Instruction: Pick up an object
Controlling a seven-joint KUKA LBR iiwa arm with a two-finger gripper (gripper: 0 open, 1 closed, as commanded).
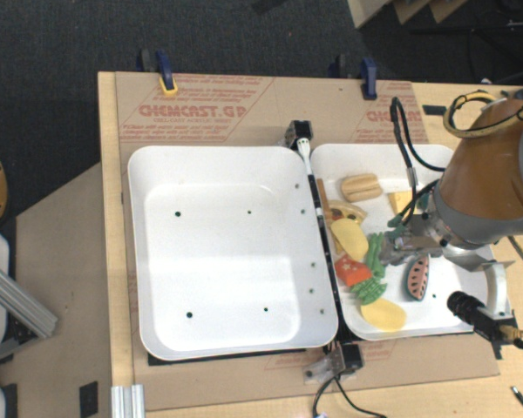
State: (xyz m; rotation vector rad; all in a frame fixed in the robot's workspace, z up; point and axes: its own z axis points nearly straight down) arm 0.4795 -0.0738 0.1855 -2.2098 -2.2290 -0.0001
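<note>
1. The left bin (pixel 218 251) is lying bare on the bench, so nothing there is offering a target; all the objects are sitting in the right bin (pixel 436 325).
2. Along that bin's left side a yellow piece (pixel 350 238), a red piece (pixel 355 273), a green piece (pixel 372 268) and a flat yellow slice (pixel 384 314) are crowding together, touching or overlapping, with a tan roll (pixel 360 186) lying apart above them.
3. The gripper (pixel 403 244) is hanging low over the middle of the bin, just right of the green piece and just above the watermelon slice (pixel 417 278); how wide the jaws are standing I cannot tell.
4. As I judge it, the watermelon slice is the cleanest pick, since it is lying alone: descending straight and closing across its narrow width should be avoiding dragging the clutter.
</note>
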